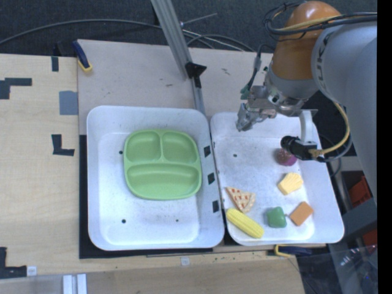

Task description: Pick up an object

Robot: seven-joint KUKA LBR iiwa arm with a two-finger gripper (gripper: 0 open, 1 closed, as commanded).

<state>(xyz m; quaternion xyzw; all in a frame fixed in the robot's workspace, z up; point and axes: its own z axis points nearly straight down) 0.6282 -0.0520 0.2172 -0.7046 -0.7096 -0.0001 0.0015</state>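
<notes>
Your things to pick are sitting in the right bin (318, 225), so use that bin as your landmark. Along its near edge the corn (245, 223) is lying, with the pizza slice (241, 198) just above it. Beside the corn, toward the bin's right side, the green pepper (276, 217) is sitting, and the orange block (301, 213) is just past it. The yellow piece (290, 183) is resting above those two. A small purple thing (285, 157) is sitting higher up, near the bin's right wall, partly under a black part of the arm, so you cannot tell what it is.

The gripper (243, 125) is hanging over the far left corner of the right bin, well apart from all the toys. Nothing is sitting between its tips. You cannot tell if the tips are spread or pressed together, because they are small and dark from here.

To the left of the right bin, the left bin (104, 164) is holding a green plate (163, 164) with three parts.

It looks like you are at the start of the pick: reaching, with no toy chosen yet. The next move is likely asking you to slide the gripper toward the near side of the right bin, stop above one toy, and go down. The corn and the pizza slice are lying close together, so a toy sitting alone may be easier.
</notes>
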